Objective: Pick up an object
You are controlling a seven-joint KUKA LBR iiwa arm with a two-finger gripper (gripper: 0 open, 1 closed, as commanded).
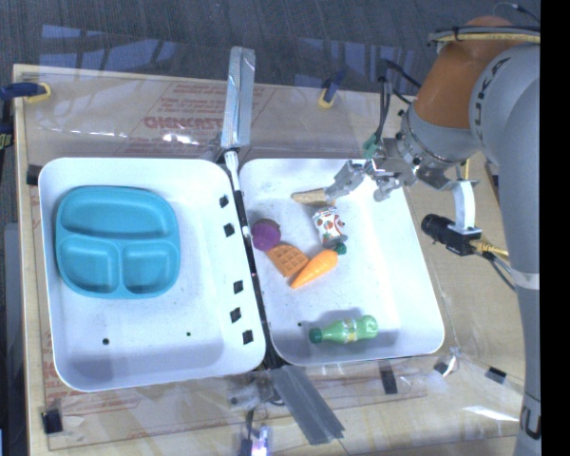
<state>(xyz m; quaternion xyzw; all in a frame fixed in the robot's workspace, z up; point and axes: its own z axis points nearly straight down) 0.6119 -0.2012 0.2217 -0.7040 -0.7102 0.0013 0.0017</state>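
Note:
My gripper (366, 184) hangs over the back part of the right bin (420, 283), open, with nothing between its fingers. Its left finger (343, 180) is just right of a tan wedge-shaped piece (311, 197). Below that lie a small white patterned ball (329, 224), a purple lump (266, 233), a brown waffle (284, 257) and an orange carrot (315, 268) that rests against the waffle. A green bottle (345, 331) lies on its side near the bin's front wall.
The left bin (123, 350) holds a blue divided plate (117, 240) in its back half. A ridge with black clips (239, 264) separates the two bins. The arm's grey body and orange band (456, 88) fill the upper right.

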